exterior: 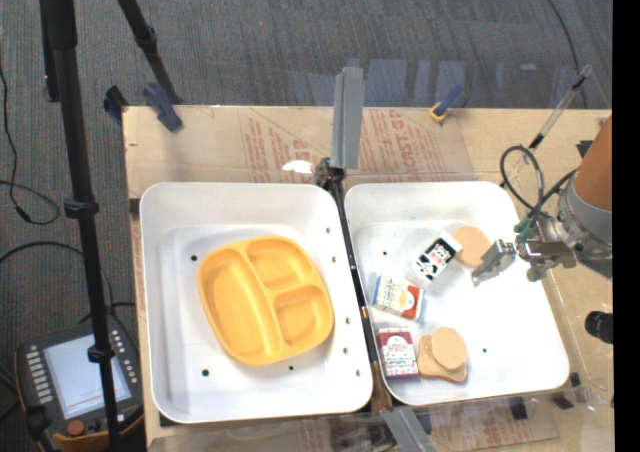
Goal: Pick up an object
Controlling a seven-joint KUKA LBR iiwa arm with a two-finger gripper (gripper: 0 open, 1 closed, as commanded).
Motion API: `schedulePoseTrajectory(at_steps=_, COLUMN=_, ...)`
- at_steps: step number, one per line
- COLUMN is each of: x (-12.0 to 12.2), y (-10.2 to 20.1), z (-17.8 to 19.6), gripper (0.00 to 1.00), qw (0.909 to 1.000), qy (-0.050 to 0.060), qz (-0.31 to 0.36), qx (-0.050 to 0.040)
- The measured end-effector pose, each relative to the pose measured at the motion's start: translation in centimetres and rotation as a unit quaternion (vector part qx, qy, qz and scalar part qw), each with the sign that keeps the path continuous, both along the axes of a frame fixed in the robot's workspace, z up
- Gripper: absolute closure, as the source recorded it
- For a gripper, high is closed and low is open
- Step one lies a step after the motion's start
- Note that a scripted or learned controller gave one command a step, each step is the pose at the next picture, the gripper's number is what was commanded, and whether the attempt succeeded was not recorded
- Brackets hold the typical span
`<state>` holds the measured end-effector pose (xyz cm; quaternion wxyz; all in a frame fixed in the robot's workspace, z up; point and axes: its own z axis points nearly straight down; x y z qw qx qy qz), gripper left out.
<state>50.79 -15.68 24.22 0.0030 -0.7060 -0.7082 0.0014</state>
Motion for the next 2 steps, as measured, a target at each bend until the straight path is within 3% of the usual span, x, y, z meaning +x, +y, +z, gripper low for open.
schedulePoseTrajectory(at_steps=1, x=7.5, y=1.4, z=-12.6, gripper=0.00, qw=0.9959, qy=-0.004, qz=-0.090, qx=-0.0010)
schedulePoseTrajectory(at_steps=2, x=12.1, y=0.7, z=-14.1, gripper=0.00, qw=0.9977, qy=-0.012, qz=-0.067, qx=0.0006)
